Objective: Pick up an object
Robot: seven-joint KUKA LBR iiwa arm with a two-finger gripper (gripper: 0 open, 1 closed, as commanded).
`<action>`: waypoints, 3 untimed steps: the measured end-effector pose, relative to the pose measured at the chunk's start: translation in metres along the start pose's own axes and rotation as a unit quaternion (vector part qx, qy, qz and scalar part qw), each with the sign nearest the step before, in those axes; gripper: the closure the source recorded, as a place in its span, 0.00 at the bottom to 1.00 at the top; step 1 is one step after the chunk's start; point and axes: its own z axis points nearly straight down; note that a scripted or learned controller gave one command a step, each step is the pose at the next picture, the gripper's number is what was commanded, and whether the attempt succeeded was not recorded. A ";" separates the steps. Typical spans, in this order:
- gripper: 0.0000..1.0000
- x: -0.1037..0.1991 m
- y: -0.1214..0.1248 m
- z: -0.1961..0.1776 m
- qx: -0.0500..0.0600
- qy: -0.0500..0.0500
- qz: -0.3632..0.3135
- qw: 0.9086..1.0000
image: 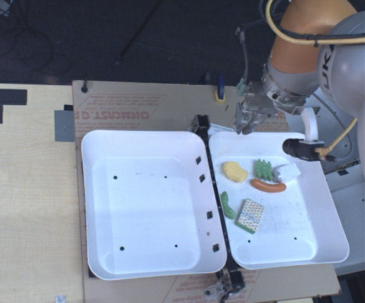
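Pale wooden bench point(24, 219) under a brown cardboard sheet point(138, 106), two white bins point(97, 145) side by side on it.

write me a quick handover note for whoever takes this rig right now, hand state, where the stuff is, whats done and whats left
Hand: up over the back rim of the right bin, nothing seen between its fingers; too blurred to tell whether it is open or shut.

Things, all in the right bin: yellow piece near the divider, green leafy piece beside it, red sausage just in front of that, green pod by the inner wall, patterned block next to the pod.

Left bin: white floor with small dark holes.

Done: no pick yet.
Left: lower onto one object, grip it, lift it.
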 end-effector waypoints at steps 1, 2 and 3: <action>1.00 -0.036 -0.081 -0.022 0.002 0.001 0.005 1.000; 1.00 -0.007 -0.166 -0.046 0.001 0.002 0.002 1.000; 1.00 -0.103 -0.170 -0.050 -0.001 0.000 0.007 1.000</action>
